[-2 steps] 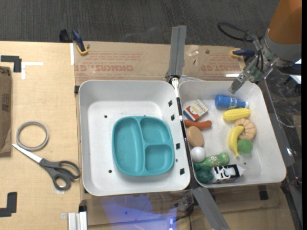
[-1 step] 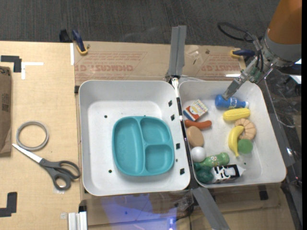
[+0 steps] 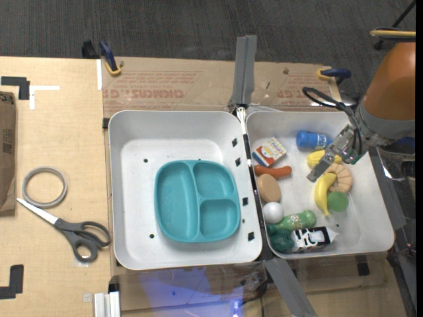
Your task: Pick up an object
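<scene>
Banana [image 3: 322, 193] lies in the right bin [image 3: 370, 240]; tool [image 3: 324, 167] just above, grip unclear

A dark grey carpeted floor [image 3: 198, 12] is seen along the top. Below it, a light wooden worktop [image 3: 59, 144] is spread, with brown cardboard [image 3: 172, 88] laid along its far edge and held by blue clamps [image 3: 109, 57]. Near the worktop's left edge a roll of tape [image 3: 45, 186] and grey-handled scissors [image 3: 73, 230] are laid. Black corner marks [image 3: 16, 84] are stuck on the wood.
</scene>
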Motion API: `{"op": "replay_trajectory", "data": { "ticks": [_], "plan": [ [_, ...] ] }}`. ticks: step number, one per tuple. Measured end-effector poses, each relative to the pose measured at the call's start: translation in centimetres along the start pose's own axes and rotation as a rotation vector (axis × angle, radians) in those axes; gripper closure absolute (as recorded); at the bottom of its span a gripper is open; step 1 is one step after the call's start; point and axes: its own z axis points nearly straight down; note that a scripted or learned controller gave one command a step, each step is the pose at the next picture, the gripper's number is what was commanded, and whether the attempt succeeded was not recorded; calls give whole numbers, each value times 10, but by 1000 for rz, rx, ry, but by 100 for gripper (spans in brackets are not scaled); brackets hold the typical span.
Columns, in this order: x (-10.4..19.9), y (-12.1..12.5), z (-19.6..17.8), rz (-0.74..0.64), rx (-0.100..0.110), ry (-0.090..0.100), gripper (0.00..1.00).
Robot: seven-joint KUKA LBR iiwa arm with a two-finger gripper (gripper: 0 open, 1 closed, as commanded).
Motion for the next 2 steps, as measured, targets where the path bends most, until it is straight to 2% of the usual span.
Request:
{"op": "replay_trajectory", "data": {
  "ticks": [1, 2],
  "plan": [
    [-39, 7, 68, 124, -20, -22, 0],
    [-52, 35, 73, 230, 13, 9, 0]
  ]
}}
